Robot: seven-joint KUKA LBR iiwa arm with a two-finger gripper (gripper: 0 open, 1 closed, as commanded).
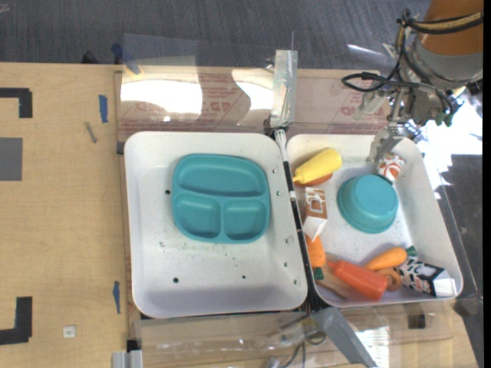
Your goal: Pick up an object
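Note:
My gripper (383, 146) hangs over the far edge of the right bin (443, 219), just beyond a teal bowl (369, 202). A small white and red item (392, 167) lies right below the gripper, between it and the bowl; whether they touch is unclear. A yellow bottle (316, 165) lies at the bin's far left. A white and orange carton (314, 203) sits beside the divider. At the near side lie an orange-red bottle (357, 277), a carrot (386, 258) and a black and white packet (424, 276).
The left bin (146, 228) holds a teal divided plate (221, 198). A clear plastic wall (285, 83) stands behind the bins. Cables (372, 83) hang by the wrist. Wooden bench top (54, 205) lies to the left.

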